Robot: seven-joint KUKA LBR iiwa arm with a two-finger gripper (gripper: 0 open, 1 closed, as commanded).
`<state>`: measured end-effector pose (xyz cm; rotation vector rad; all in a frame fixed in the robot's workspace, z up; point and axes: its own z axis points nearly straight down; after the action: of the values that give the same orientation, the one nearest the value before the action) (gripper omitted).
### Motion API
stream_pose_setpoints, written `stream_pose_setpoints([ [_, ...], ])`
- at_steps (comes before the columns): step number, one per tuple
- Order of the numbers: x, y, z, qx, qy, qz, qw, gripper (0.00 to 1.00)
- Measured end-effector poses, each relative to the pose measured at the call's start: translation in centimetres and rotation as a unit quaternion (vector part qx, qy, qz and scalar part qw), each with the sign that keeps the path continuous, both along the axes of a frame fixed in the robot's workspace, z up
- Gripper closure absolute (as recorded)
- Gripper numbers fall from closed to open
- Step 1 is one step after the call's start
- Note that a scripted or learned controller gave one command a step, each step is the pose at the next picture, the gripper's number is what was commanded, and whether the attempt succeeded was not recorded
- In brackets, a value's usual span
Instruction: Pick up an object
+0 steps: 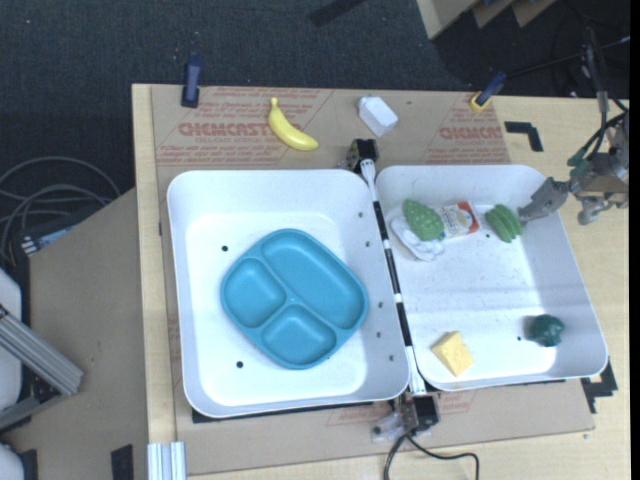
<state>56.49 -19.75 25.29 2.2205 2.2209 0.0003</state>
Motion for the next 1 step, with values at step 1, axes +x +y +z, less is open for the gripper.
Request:
stream_pose_setpoints([
  [1,5.06,7.80,-7.81,0.0011,0.001,0.000,1.0000,0.00],
])
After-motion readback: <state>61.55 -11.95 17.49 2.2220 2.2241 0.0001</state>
